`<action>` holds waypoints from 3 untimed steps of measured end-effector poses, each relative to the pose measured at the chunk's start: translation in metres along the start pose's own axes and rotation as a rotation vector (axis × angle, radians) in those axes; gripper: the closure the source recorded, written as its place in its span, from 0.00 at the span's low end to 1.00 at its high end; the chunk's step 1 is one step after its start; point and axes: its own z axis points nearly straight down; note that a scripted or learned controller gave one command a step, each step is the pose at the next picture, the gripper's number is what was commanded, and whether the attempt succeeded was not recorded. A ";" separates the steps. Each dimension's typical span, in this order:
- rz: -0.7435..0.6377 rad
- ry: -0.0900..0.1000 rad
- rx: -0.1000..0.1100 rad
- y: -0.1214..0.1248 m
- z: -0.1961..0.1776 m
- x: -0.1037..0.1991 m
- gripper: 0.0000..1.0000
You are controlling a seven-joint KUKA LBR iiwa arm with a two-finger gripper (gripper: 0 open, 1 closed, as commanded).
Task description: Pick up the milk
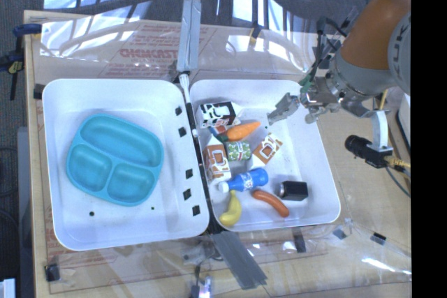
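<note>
So you're at the approach stage here, nothing grabbed yet. Your gripper [281, 109] hangs over the right bin [316, 153], off to the right of the carrot [243, 130] and a touch farther back. It isn't carrying anything that I can see. Honestly I can't tell from this angle whether it's spread or closed.

The milk carton [218, 112] is on the other side of the carrot, just behind and to the left of it, tucked into the bin's back corner by the divider. The carrot's leafy end looks like it's touching or nearly touching the carton's front edge.

My advice:
- Travel across over the carrot rather than dragging through it, then come straight down on the carton.
- Line the jaws up so they close across the carton's narrower sides. The divider wall sits tight on the side away from the carrot, so I'd guess there's little room to slip in there.
- Watch out for the small printed boxes [228, 154] in front of the carrot; they're easy to mistake for the target.

As for looks, the milk has a white body with bold black cow-style patches. It seems to be lying tilted rather than standing, though that's hard to say for sure. It's probably light cardboard, so it may skid if you nudge it.
</note>
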 end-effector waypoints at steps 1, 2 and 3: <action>-0.011 0.000 0.001 -0.018 0.090 -0.002 0.00; -0.148 -0.004 -0.017 0.018 0.131 -0.002 0.00; -0.383 -0.014 -0.017 0.051 0.160 0.084 0.00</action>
